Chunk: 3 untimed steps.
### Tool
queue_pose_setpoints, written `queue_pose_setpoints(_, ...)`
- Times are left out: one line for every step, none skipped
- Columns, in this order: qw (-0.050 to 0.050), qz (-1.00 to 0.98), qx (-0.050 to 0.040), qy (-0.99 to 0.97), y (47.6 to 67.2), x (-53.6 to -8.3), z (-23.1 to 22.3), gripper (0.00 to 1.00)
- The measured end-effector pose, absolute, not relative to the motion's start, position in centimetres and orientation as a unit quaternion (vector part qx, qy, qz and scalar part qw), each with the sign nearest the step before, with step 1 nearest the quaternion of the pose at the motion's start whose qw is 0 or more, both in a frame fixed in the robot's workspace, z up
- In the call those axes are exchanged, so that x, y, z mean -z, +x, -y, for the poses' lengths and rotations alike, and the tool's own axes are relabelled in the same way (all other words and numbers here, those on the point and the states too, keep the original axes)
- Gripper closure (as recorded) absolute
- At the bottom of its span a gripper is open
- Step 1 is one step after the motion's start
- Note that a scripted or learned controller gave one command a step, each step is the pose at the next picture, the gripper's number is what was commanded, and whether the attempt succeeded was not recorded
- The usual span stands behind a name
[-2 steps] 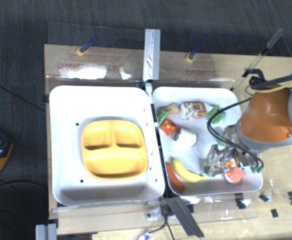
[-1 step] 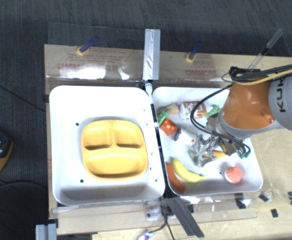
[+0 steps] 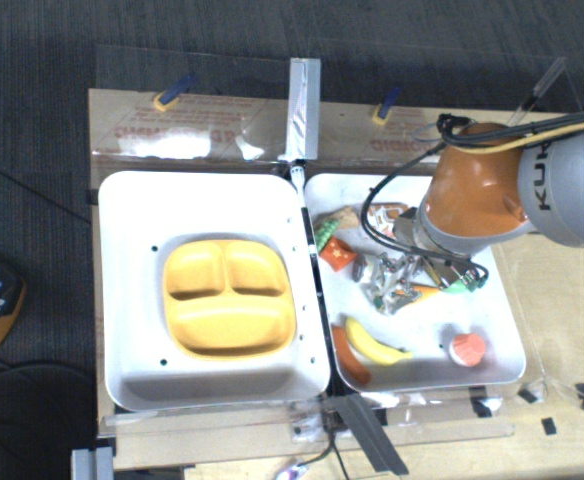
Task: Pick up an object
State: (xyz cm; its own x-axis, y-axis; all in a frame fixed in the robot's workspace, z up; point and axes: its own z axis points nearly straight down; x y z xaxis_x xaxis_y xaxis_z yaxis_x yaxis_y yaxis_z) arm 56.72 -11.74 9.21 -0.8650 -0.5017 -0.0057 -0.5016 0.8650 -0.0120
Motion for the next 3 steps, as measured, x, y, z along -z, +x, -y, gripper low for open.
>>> queue_pose_setpoints(-0.006,-0.948,-0.0038,-0.317,63.4,-9.0,13.5,0.0)
queue_pose_setpoints(0.007,-0.949,-0.0007,-0.315,62.6,-9.1,13.8,0.0)
queue_pose_setpoints(0.009,-0.95,0.0029,-0.312,61.6,-9.2,13.0,0.0)
